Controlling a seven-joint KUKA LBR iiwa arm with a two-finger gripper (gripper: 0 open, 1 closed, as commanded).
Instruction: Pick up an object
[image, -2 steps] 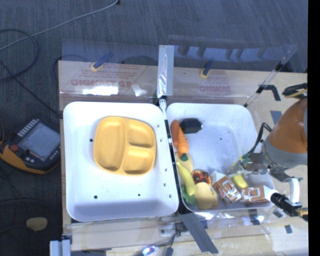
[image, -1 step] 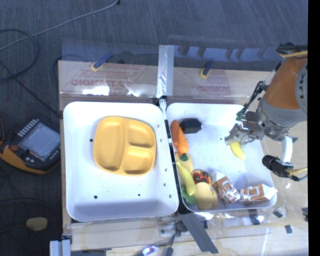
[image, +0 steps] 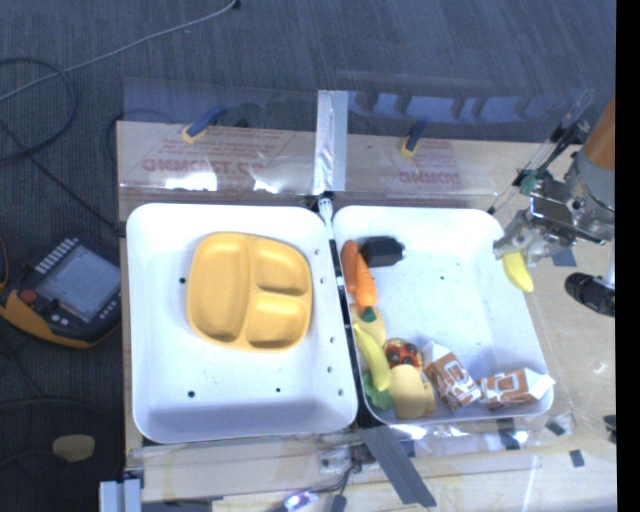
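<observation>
I see two white bins: left bin (image: 150, 330) w/ a yellow-orange divided tray (image: 248, 290). Right bin (image: 470, 300) has an orange carrot (image: 359, 275), black block (image: 381, 251), yellow banana (image: 371, 350), pale yellow lemon-ish thing (image: 409, 390), brown/white snack packs (image: 452, 381). Yellow item (image: 517, 271) by the silver gripper (image: 535, 243). Counter (image: 590, 400) is tan; floor (image: 90, 60) dk grey.

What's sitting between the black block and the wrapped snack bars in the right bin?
In the camera view, only bare white bin floor lies between the black block and the wrapped snack bars; the other food lies along the left wall.
</observation>
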